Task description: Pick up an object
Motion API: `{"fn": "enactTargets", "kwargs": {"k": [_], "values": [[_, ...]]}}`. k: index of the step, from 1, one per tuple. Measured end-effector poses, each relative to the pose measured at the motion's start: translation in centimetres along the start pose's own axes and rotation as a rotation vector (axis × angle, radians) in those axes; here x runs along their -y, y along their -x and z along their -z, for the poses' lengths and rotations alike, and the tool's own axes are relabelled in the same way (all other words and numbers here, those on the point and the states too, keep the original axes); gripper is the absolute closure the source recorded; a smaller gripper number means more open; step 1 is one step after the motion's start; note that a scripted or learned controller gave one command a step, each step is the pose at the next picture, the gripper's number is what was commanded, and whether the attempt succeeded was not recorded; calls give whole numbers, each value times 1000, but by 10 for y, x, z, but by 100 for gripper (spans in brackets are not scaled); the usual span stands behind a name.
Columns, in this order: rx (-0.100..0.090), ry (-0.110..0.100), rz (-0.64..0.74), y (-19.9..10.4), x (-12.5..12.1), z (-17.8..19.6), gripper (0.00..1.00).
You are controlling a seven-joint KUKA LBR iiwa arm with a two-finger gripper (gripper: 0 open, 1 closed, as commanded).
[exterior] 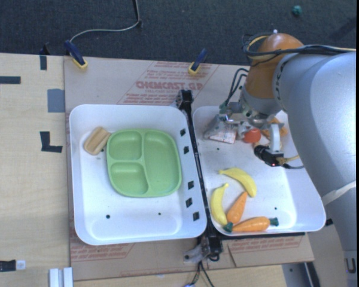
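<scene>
— Lying in the right bin [299, 217], what can be picked?
— Two bananas [240, 179] [218, 203] and two carrots [237, 207] [251, 224] sit close together near its front; a small red piece [252, 136] and a pale flat item [222, 135] lie at the back.
— And the hand?
— The hand [242, 119] hangs low over that back part, just above the pale item. Whether it is released or clenched cannot be told, and nothing is seen held in it.
— The left bin?
— The left bin [90, 220] carries a green divided plate [144, 162] with a tan piece [96, 140] touching its left rim. Both bins rest on cardboard [155, 85] on the table [24, 190]
</scene>
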State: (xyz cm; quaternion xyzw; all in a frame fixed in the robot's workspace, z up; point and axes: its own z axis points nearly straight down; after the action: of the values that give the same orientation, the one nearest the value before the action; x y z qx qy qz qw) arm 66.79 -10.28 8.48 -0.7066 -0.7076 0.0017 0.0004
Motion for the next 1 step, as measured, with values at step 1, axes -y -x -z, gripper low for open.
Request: {"fn": "enactTargets", "kwargs": {"k": [1], "values": [[0,2,-1,-8,0,0,0]]}}
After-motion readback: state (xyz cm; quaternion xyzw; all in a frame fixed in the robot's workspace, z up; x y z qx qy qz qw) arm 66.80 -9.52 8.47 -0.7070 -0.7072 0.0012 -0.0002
